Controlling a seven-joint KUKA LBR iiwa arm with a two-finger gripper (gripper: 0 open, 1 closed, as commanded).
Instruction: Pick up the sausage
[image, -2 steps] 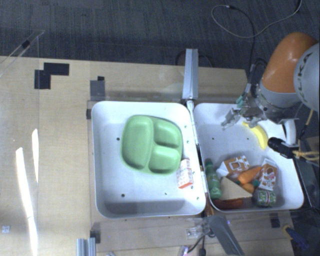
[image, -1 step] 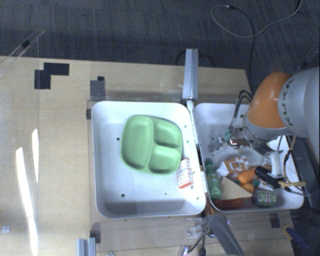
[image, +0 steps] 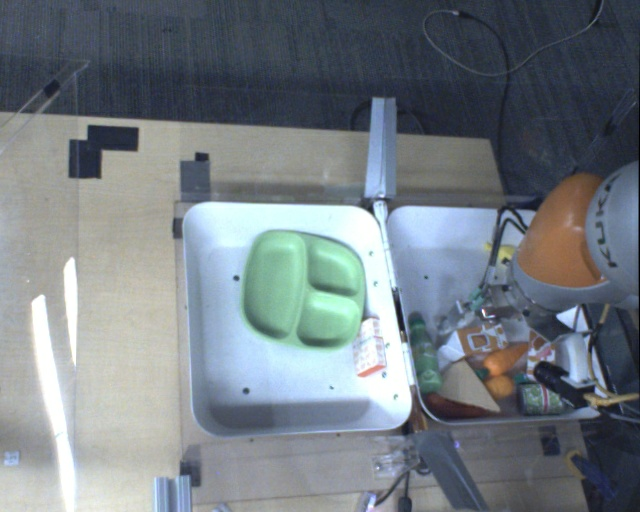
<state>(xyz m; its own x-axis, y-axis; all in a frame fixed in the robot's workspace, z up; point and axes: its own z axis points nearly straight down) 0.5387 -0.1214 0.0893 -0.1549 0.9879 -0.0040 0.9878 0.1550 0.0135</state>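
The sausage (image: 458, 407) is a dark red, elongated thing lying along the front wall of the right bin (image: 440, 240), partly tucked under a tan wedge (image: 468, 384). My gripper (image: 481, 308) hangs low over the middle of the right bin, below the orange wrist band (image: 558, 240). It stands above and behind the sausage, apart from it, over a clutter of small items. Nothing shows between its fingers.
A green bottle (image: 425, 352) lies by the right bin's left wall. An orange carrot (image: 505, 360) and a green can (image: 541, 400) sit to the right of the wedge. The left bin (image: 215, 330) holds a green compartment plate (image: 303, 288) and a small white-red carton (image: 370, 352).
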